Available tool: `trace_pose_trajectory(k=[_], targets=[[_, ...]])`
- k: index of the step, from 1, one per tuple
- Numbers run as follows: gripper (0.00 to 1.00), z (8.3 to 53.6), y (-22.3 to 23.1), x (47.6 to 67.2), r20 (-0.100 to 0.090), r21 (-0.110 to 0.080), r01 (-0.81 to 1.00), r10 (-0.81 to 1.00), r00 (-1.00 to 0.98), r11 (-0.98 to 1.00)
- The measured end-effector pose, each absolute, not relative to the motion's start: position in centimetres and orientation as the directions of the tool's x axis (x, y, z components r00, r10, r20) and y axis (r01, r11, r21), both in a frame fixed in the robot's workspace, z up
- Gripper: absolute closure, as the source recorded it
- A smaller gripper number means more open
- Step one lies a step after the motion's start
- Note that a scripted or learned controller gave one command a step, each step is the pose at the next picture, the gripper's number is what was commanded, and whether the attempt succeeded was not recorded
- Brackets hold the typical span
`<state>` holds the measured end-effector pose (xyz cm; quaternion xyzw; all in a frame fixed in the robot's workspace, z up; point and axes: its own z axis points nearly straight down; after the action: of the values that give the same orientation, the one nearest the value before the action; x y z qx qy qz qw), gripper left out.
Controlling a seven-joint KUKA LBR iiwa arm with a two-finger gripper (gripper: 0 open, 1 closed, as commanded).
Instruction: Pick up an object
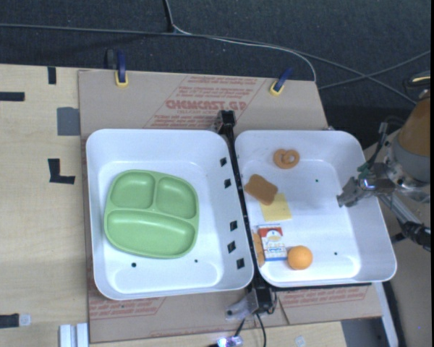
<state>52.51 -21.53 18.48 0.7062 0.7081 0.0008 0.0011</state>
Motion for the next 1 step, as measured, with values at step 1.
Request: trace_pose_trajectory(k=[1], targets=[[1.00,22.88,-21.99,52.87,-0.001,0.004,1.000,1.000,-0.002,0.002]])
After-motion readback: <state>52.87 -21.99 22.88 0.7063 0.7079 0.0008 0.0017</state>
